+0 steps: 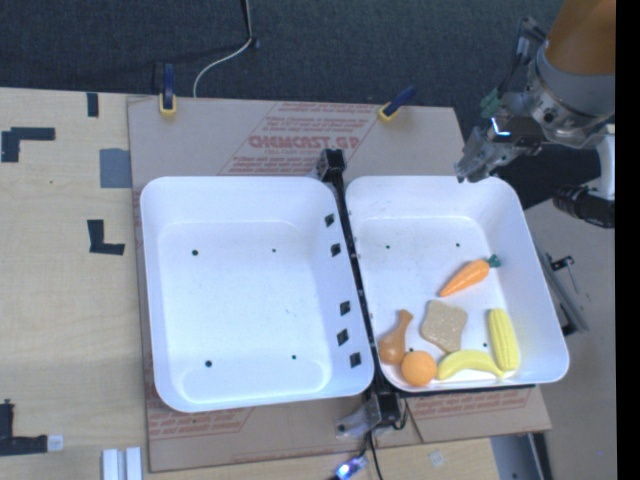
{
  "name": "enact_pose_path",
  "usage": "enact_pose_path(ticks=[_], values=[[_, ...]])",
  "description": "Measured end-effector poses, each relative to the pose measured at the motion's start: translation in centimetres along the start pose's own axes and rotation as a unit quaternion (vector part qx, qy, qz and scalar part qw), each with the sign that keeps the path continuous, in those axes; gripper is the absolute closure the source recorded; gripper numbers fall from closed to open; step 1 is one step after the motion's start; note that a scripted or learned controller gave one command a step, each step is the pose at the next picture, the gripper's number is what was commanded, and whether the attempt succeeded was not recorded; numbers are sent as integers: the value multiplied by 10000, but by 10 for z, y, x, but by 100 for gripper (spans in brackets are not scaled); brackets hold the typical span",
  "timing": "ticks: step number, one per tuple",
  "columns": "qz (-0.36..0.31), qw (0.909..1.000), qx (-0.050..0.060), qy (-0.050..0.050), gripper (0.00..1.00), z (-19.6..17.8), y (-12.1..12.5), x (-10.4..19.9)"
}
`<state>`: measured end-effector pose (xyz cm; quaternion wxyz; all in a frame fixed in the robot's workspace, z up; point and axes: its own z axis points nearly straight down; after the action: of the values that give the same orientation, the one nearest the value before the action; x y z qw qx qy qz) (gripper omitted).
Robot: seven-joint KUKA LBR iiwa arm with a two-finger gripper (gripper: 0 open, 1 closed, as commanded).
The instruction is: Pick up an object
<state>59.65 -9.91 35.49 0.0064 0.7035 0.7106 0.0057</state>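
The desk [60, 268] carries two white bins side by side on a cardboard sheet. The left bin [240, 288] holds nothing to grasp. The right bin [420, 218] has all its items crowded into the near right corner: a corn cob [503, 339] against the right wall, a banana [468, 365] along the near wall, a carrot [466, 277] further in, a slice of bread [443, 324] in the middle of the cluster, a drumstick-shaped piece [396, 338] and an orange [419, 368] at its left.

The arm [580, 38] stands at the far right, and the gripper [478, 163] hangs just beyond the far right rim of the right bin, well apart from every object. Nothing is between its fingers; whether they stand wide or narrow cannot be told at this angle, as the tips appear dark and small.

Risks noted:
- The cluster is tight. The banana touches the corn cob and the orange, so a descent there may catch two items or push one aside.
- The corn cob and banana lie against the walls; a finger could strike the rim or wall.
- The orange is likely to roll away under contact.
- The carrot stands most apart and appears the safest target.
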Motion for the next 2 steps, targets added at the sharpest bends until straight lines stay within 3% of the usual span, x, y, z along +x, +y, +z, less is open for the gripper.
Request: enact_pose_path(ticks=[1, 2], values=[[2, 10000, 38, 8, 100, -50, 77, 70], [2, 10000, 1, 21, 100, -190, 35, 132]])
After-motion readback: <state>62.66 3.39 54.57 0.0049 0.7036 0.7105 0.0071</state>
